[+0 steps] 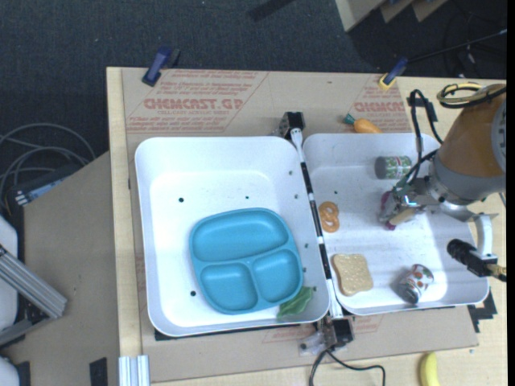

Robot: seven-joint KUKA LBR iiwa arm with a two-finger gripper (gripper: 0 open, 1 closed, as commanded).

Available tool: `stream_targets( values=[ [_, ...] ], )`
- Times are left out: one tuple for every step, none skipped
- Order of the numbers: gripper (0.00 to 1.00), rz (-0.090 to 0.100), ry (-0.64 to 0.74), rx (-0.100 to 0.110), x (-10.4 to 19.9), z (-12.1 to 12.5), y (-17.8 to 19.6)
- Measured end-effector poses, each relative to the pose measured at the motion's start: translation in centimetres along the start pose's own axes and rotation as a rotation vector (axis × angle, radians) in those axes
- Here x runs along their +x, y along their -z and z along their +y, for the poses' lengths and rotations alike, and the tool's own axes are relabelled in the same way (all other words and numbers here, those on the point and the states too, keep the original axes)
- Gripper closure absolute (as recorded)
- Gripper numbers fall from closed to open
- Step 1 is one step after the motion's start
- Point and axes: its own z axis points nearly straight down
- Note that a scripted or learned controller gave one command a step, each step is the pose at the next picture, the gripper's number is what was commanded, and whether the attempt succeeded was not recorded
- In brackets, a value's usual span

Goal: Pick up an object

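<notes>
Starting nearest the camera: a yellow item (429, 370) on the bench is cut off by the bottom edge. In the right bin (354, 147), a slice of toast (352, 273) lies at the near left, with a small patterned object (415, 282) by the near rim, too blurry to identify. A pretzel (328, 215) sits by the divider. The gripper (396, 211) is down mid-bin; whether its fingers are open or shut cannot be told, and nothing is visibly held. A can (393, 166) lies further back, with free floor between items. In the left bin (161, 215), a blue divided plate (245, 258) has a green leaf (294, 304) at its near corner, partly over the rim.
</notes>
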Motion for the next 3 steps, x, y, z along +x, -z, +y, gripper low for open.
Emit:
stream_targets(
  values=[
    [1.00,0.000,0.000,-0.008,7.1,1.9,-0.7],
    [1.00,-0.001,-0.003,0.000,5.4,-3.5,7.7],
    [1.00,0.001,0.000,0.000,12.1,3.2,8.9]
  ],
)
